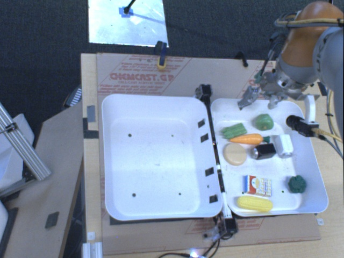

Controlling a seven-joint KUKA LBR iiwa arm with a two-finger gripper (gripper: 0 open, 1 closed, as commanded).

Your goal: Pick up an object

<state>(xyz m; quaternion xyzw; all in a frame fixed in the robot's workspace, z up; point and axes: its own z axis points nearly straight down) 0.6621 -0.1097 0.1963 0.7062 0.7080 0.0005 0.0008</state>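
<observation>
Just smooth tapered carrot [246,139], knobbly corn [255,203]

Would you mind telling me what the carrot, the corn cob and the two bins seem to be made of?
The carrot and corn cob look like moulded toy plastic: flat, saturated colour with a soft sheen. The bins look like thin, smooth white plastic with rounded, formed rims and a faint gloss, though the picture leaves this open.

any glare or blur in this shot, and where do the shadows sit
Camera view: strong glare on the shiny sheet at top, washing out its surface; the arm's orange band and gripper look soft, slightly blurred; toys in the right bin cast faint short shadows; left bin evenly lit.
</observation>
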